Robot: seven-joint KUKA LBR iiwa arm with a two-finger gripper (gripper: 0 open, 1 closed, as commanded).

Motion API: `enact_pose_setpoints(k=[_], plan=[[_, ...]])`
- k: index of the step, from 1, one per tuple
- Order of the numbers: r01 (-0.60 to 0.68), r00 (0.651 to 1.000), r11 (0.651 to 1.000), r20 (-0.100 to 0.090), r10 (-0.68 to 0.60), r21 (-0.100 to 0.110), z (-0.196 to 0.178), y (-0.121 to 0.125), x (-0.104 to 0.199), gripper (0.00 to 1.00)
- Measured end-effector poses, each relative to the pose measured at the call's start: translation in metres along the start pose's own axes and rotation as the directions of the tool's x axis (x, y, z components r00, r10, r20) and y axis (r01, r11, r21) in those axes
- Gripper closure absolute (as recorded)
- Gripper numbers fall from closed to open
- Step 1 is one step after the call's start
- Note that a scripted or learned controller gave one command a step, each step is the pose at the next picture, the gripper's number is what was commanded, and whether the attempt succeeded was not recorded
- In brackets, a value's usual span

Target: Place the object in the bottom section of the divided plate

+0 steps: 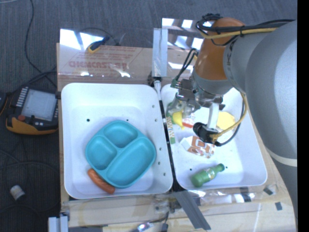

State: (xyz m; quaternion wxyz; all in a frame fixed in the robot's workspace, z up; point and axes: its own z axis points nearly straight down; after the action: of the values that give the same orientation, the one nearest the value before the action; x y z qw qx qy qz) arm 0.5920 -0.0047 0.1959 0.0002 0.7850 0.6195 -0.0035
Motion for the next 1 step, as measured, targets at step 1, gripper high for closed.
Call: enact_pose_setpoints(k=[1], plan=[[0.1, 0.995, 0.995, -0.003, -0.1, 0.002, 0.0145, -0.0374, 0.0919, 1.0]])
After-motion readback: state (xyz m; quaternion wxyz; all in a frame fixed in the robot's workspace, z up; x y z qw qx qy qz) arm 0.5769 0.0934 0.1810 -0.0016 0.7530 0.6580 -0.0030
